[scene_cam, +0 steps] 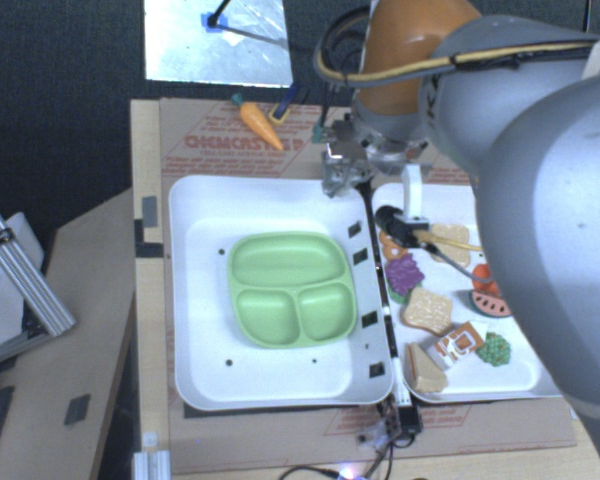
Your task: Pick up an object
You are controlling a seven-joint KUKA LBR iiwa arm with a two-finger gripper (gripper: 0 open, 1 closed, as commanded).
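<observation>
My gripper (338,178) hangs over the far rim of the left bin (195,268), close to the divider between the two bins. Nothing shows between its tips. The right bin (520,380) holds toy food: a purple grape bunch (404,273), a slice of toast (427,311), a small orange and white carton (457,343), a green broccoli piece (495,349), a watermelon slice (489,301), a pale bread piece (426,372) and a tan stick-like item (450,237). All of these lie in front of and to the right of the gripper. The arm covers the right bin's far right part.
A green divided plate (290,288) lies in the middle of the left bin. An orange toy carrot (260,125) rests on the cardboard behind the bins. A shiny foil sheet (217,26) lies further back.
</observation>
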